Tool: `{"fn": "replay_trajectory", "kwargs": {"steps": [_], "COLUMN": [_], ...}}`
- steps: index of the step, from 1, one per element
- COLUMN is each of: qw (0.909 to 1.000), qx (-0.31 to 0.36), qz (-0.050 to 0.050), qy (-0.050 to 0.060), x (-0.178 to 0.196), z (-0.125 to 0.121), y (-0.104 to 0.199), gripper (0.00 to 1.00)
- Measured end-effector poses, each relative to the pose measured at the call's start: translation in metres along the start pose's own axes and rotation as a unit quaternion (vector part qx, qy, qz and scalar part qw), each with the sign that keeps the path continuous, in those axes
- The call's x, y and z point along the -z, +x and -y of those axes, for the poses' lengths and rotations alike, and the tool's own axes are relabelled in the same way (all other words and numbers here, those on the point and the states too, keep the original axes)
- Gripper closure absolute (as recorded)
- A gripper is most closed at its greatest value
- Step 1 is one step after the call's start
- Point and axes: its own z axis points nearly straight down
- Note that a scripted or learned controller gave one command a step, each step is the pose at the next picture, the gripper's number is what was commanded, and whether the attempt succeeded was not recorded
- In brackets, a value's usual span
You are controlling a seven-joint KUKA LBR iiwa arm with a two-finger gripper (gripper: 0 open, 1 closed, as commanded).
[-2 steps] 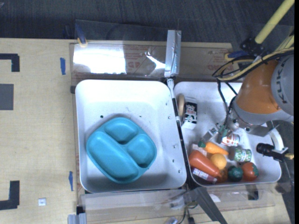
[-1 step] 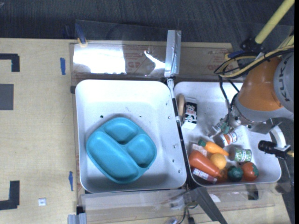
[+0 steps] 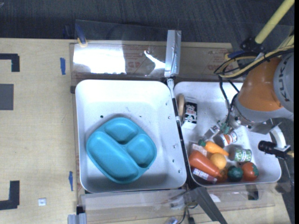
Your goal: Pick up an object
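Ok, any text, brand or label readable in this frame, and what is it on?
"KU": grey letters on the arm, cut off at the view's edge.
Black-and-white card in the right bin: print too small to read.
Labels on the small bottles: blurred, unreadable.

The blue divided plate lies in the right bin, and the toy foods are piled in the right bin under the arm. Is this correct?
Not quite. The camera view shows the blue divided plate in the left bin, not the right one. The rest holds: the toy foods are piled in the right bin under the arm.
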Motion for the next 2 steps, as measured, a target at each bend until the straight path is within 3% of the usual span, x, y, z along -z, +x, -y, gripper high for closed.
{"fn": "replay_trajectory", "kwargs": {"steps": [1,2], "qw": [0.9948,0.9796], "qx": [0.102,0.201], "qz": [-0.001,-0.003], "qy": [0.001,0.002], "x": [0.089,-0.001], "z": [-0.004,-0.019], "y": [0.034,0.011], "gripper": [0.00,0.00]}}
